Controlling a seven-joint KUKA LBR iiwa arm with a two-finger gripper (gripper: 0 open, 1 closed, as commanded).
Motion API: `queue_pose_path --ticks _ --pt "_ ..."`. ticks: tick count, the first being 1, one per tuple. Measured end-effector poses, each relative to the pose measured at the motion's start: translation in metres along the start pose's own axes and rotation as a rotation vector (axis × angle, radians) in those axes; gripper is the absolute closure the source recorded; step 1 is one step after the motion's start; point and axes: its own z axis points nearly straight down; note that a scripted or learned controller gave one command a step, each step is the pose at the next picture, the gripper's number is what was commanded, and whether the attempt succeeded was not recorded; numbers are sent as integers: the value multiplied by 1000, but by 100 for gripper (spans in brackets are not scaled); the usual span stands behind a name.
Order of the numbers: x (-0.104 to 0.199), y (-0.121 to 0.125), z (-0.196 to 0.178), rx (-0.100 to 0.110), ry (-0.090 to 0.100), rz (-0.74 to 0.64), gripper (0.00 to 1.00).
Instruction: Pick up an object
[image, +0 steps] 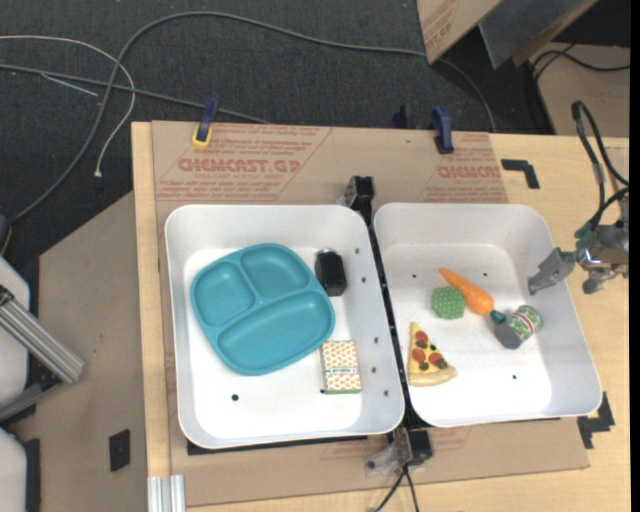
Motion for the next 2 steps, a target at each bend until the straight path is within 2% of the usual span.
queue_pose_path --ticks 1,2 --pt "1 3 -7 -12 -4 -4 0" --pt "-5 0 55 -6 -1 -2 0"
